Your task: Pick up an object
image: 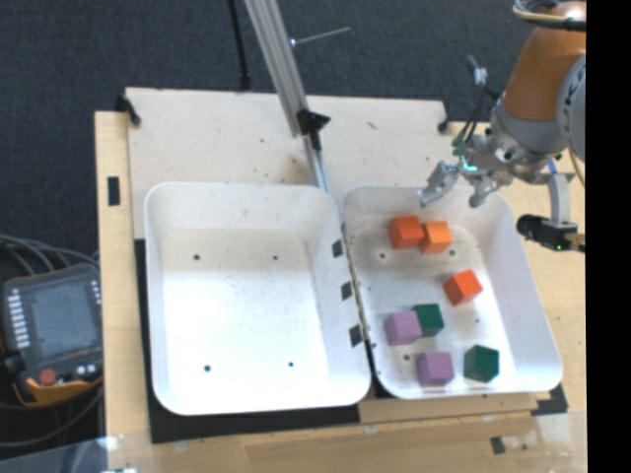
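Note:
The right bin (527,294) holds several small blocks. Two orange blocks (405,232) (437,236) lie touching near its far side, and a third orange block (461,287) sits mid-bin. A purple block (401,326) touches a green block (429,318). Another purple block (434,368) and a green block (481,363) lie near the front wall. My gripper (455,190) hangs open above the bin's far rim, up and right of the orange pair, with nothing between its fingers.
The left bin (246,294) lies beside the right one. A slanted metal pole (281,57) rises from the bench behind the bins. A teach pendant (54,328) lies off the bench at the left.

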{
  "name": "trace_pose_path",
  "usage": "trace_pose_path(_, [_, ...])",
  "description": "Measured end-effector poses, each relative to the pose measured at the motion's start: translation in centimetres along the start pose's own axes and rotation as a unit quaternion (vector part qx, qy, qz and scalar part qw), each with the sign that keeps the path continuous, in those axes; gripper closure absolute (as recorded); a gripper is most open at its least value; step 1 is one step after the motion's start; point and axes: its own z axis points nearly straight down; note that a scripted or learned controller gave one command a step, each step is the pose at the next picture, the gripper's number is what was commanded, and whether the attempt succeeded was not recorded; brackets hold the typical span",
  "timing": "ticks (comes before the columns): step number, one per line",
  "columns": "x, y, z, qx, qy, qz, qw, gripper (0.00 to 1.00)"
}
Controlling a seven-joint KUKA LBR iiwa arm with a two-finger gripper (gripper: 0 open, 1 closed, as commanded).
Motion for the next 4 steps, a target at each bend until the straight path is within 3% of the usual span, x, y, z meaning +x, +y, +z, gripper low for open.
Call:
trace_pose_path(1, [-0.1, 0.1, -0.3, -0.002, -0.002, -0.001, 1.0, 0.0])
trace_pose_path(2, [-0.2, 0.5, 3.9, -0.001, -0.001, -0.002, 1.0, 0.0])
trace_pose_path(3, [0.2, 0.4, 9.2, -0.006, -0.004, -0.003, 1.0, 0.0])
trace_pose_path(4, [0.0, 0.9, 9.6, -0.014, -0.005, -0.002, 0.9999, 0.0])
